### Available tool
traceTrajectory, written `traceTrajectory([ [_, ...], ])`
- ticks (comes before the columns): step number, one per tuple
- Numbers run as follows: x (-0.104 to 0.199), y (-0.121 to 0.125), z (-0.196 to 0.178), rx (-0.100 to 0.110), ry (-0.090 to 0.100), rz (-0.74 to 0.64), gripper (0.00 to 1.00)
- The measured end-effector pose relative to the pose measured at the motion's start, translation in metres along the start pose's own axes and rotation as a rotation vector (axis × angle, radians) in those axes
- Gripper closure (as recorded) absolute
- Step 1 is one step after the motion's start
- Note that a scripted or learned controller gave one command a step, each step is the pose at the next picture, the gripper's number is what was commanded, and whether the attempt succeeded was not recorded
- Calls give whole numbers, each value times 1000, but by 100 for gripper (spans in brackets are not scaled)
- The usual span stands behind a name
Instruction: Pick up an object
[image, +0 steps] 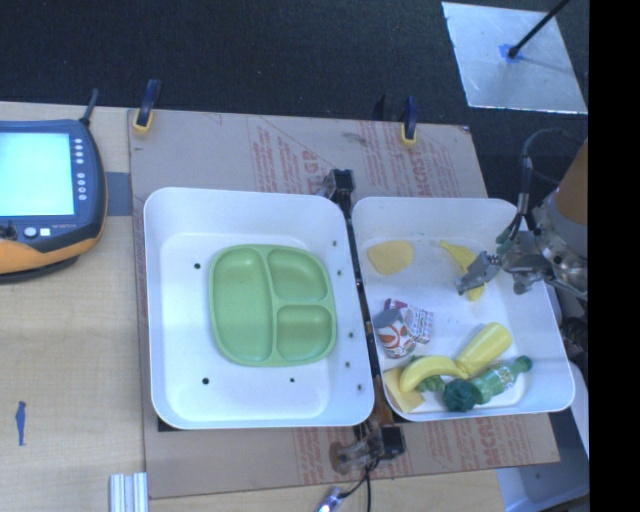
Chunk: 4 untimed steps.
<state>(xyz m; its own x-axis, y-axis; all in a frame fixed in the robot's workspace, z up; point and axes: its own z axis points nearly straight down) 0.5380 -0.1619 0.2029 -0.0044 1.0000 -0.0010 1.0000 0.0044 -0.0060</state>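
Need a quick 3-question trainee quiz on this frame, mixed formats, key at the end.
1. True or false: the green tray lies in the left bin.
2. Which thing is nearest the gripper? A) banana B) yellow wedge C) broccoli
3. Fill in: the yellow disc lies in the ___ bin.

Key: 1 true; 2 B; 3 right.
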Motion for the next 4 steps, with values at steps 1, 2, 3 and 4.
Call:
traceTrajectory([
  [1, -25, 95, 39, -2, 1, 0, 0],
  [2, -43, 72, 89, 0, 0, -1, 0],
  [3, -29, 51, 58, 0, 1, 1, 0],
  [4, -37, 66, 66, -3, -1, -2, 0],
])
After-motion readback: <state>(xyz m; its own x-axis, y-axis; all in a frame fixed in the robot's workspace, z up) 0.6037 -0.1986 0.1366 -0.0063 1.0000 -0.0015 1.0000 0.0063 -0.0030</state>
